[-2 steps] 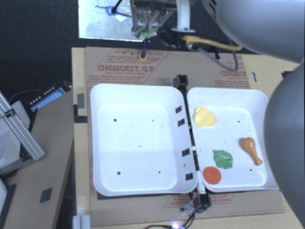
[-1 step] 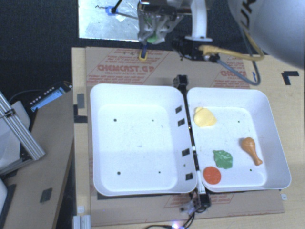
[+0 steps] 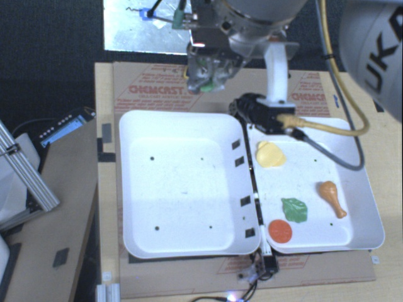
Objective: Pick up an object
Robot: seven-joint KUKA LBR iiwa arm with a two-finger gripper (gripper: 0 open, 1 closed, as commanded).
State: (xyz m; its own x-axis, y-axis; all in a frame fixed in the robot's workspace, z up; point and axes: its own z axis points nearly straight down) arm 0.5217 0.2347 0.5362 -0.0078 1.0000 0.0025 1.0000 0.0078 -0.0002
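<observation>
Red-orange disc (image 3: 280,231) lies nearest in the right bin (image 3: 362,231), a green piece (image 3: 295,209) just beyond it, an orange drumstick (image 3: 332,197) to their right, a yellow lump (image 3: 271,155) farther back. Beyond the left bin (image 3: 135,187), the hand (image 3: 208,74) hangs clamped on a green-and-white object (image 3: 211,79).

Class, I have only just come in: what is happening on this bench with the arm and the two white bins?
A grey robot arm reaches in from the right, and its gripper hangs above the far edge of the left white bin, with something green showing at it. The right white bin holds four toy foods: a pale yellow lump, an orange-brown drumstick, a green leafy piece and a red-orange round slice. Whether anything has been picked up is unclear.
</observation>
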